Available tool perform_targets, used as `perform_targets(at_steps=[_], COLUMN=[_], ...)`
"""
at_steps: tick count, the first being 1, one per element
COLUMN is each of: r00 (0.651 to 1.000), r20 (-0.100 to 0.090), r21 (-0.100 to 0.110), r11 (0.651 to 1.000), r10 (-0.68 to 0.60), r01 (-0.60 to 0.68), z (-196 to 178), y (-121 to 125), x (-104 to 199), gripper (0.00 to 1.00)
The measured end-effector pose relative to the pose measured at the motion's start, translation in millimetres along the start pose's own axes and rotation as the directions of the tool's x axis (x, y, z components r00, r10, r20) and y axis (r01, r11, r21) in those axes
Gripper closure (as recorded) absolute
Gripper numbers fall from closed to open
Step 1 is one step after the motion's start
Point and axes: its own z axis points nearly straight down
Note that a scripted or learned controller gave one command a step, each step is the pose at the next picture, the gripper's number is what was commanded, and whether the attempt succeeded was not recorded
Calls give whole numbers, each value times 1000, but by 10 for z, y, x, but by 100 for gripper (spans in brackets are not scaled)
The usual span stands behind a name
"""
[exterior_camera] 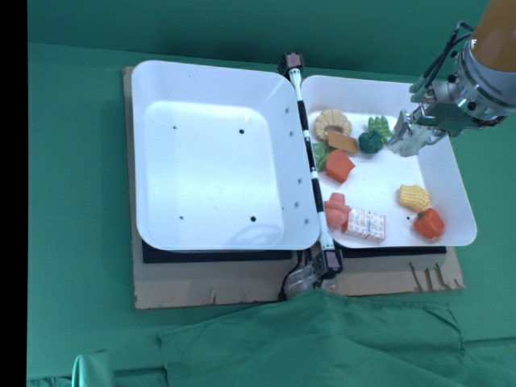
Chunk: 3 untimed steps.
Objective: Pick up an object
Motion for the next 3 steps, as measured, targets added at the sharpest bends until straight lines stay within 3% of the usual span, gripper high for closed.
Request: perform_targets(at_steps=[1, 2, 3], r00=[1000, 1000, 1000], r20=[0, 1, -1], r21=[10, 1, 19], r11=[1000, 1000, 1000], r10=[2, 6, 8], r01=[-2, -6, -8], z=[438, 287, 1174], y=[478, 471, -49], x=[129, 112, -11], gripper=[100, 100, 100])
